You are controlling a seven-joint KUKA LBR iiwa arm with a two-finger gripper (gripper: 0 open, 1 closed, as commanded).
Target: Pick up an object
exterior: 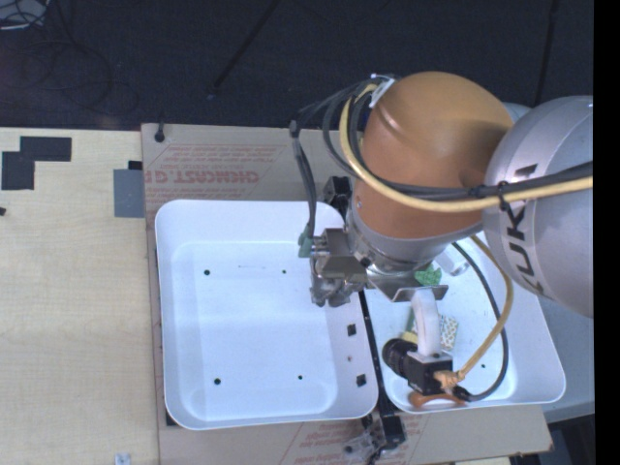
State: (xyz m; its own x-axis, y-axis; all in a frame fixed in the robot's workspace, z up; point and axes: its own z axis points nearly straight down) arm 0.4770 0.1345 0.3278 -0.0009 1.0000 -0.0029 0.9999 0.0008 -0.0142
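My gripper (329, 287) hangs under the orange wrist, over the right edge of the left bin (242, 337) near the strip between the two bins. Nothing shows in it. In the right bin (538, 371), partly hidden under the wrist, lie a small green object (427, 277), a white tube-like object (423, 312) and a small speckled pale object (449, 331). These objects lie to the right of the gripper, apart from it.
The big grey and orange arm covers the back half of the right bin. A brown cardboard sheet (223, 163) lies under both bins. A pale wooden bench (68, 308) extends to the left.
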